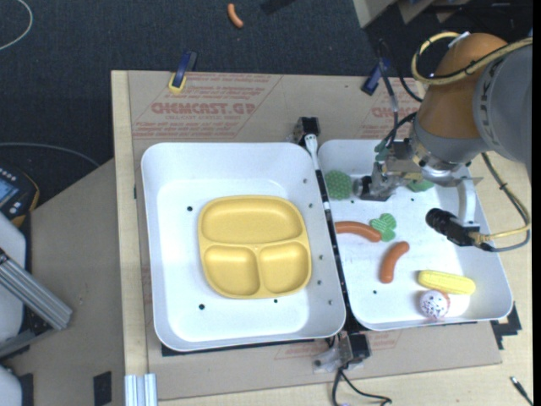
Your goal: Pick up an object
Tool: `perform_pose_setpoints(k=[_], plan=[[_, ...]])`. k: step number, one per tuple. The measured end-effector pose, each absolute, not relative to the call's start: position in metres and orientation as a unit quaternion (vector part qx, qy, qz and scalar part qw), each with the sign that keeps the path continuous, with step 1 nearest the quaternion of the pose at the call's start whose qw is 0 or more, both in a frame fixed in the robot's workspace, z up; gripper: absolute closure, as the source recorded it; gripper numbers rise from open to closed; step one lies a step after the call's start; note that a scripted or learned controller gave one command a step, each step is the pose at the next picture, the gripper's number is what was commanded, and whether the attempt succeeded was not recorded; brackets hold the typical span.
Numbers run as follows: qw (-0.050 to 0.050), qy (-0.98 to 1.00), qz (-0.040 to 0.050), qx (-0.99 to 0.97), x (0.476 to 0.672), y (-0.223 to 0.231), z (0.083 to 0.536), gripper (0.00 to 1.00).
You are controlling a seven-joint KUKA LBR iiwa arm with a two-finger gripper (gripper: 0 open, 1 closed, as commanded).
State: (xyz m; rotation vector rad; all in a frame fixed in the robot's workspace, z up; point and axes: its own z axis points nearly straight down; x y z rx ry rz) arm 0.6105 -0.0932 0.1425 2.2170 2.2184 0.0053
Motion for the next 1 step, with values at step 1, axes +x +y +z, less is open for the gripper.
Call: perform_pose_setpoints(k=[1], plan=[[0.003, 0.707, 0.0021, 0.707, 0.6189, -0.091, 0.1889, 1.0]])
